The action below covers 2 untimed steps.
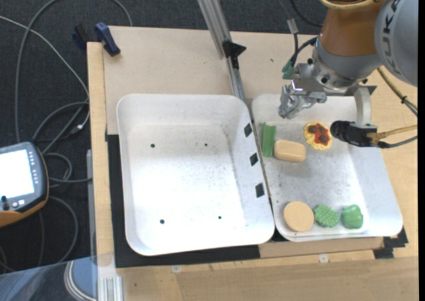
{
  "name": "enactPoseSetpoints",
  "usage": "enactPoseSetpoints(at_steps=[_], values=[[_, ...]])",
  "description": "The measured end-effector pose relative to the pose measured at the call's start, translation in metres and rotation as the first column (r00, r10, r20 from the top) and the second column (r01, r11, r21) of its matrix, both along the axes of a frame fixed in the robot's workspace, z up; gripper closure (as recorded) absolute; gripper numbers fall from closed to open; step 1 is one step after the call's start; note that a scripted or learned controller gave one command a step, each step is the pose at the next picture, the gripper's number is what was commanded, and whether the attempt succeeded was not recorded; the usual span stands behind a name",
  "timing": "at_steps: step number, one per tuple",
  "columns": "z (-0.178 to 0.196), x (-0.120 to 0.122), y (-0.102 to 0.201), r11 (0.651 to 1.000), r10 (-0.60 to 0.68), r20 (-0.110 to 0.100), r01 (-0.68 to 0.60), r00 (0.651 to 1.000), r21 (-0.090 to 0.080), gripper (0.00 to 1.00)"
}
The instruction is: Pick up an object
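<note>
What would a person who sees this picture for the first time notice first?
First the big grey and orange robot arm reaching in from the right, its hand hanging over the far end of the right white bin. Next the small toy foods in that bin: a yellow pizza slice with red topping, a tan oval bread roll and a round tan biscuit.

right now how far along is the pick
Early. Done: the arm has reached the right bin, and the gripper hangs above its far end, near the green block and tan soap. In hand: nothing visible between its fingers. Left: descend, close on an object and lift. The pizza, tan disc and two green pieces lie untouched.
</note>
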<state>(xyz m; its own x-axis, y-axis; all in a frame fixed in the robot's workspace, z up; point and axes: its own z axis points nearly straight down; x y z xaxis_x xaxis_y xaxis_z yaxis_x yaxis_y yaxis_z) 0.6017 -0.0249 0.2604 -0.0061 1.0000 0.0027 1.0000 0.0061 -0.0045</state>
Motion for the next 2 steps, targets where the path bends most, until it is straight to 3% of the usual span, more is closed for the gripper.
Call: enactPoseSetpoints(at_steps=[2], values=[[-0.030,-0.015,0.099,1.000,0.000,0.000,0.000,1.000,0.000,1.00]])
